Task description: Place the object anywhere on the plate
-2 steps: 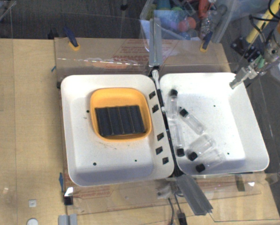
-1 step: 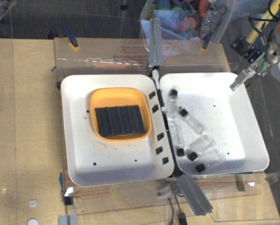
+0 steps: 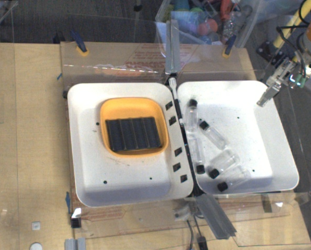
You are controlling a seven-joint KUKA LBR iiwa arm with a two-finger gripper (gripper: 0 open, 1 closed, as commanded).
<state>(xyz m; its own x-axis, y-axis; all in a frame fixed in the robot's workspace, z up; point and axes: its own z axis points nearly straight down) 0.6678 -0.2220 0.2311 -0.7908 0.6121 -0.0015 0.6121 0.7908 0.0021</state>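
Two shallow white bins sit side by side on the bench. In the left bin (image 3: 85,155) an orange plate (image 3: 133,108) lies toward the bin's far right part, with a dark ribbed block (image 3: 133,134) resting on it. The right bin (image 3: 270,139) holds several clear vials with black caps (image 3: 212,139), scattered along its left edge and near-left corner. The gripper (image 3: 265,97) hangs over the right bin's far right corner, carrying nothing visible.

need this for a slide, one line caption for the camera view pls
Robot hand poised above the right bin's far corner; clear vials lie inside, orange plate waiting in the left bin.
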